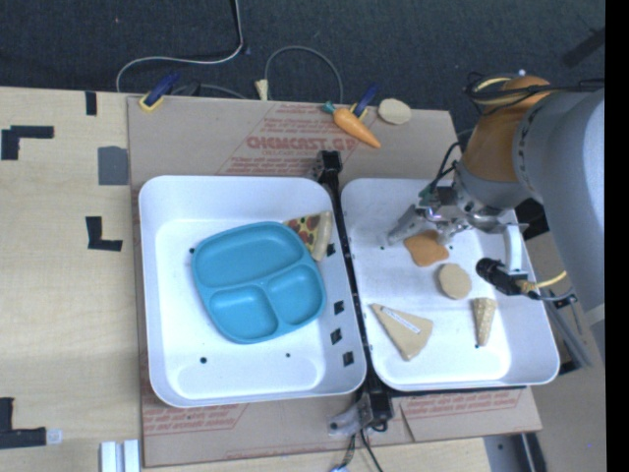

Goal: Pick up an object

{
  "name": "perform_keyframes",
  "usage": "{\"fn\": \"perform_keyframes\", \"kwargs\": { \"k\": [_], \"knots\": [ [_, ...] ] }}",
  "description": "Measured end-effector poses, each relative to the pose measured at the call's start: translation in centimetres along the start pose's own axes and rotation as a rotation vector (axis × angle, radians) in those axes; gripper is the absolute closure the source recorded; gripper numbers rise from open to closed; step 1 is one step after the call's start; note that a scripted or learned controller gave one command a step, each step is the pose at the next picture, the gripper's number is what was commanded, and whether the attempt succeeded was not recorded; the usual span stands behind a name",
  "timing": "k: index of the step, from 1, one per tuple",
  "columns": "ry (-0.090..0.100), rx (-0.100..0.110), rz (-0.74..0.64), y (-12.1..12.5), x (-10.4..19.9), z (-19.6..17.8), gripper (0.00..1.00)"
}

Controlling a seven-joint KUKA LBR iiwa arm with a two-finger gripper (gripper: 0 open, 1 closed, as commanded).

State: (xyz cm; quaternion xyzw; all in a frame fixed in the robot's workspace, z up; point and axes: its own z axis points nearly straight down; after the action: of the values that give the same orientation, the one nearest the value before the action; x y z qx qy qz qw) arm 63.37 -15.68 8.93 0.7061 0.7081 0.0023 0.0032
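The gripper is hovering in the right bin with its fingers apart and holding nothing, just over the orange-brown food piece, so it should be descending straight and closing squarely around that piece.

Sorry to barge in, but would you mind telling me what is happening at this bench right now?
The arm reaches in from the right, and its gripper is low in the right bin, just above an orange-brown piece of toy food. A round tan piece, a cone and a wedge lie nearby. The left bin holds a blue divided plate and a pizza slice. A toy carrot lies outside the bins.
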Motion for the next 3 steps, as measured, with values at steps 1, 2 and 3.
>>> {"fn": "perform_keyframes", "kwargs": {
  "k": [1,2,3],
  "knots": [
    [-0.004,-0.007,0.000,-0.27,0.17,-0.08,0.00],
    [-0.002,0.001,0.002,0.22,0.19,0.02,0.00],
    [-0.003,0.001,0.003,0.47,0.28,0.02,0.00]
  ]
}}
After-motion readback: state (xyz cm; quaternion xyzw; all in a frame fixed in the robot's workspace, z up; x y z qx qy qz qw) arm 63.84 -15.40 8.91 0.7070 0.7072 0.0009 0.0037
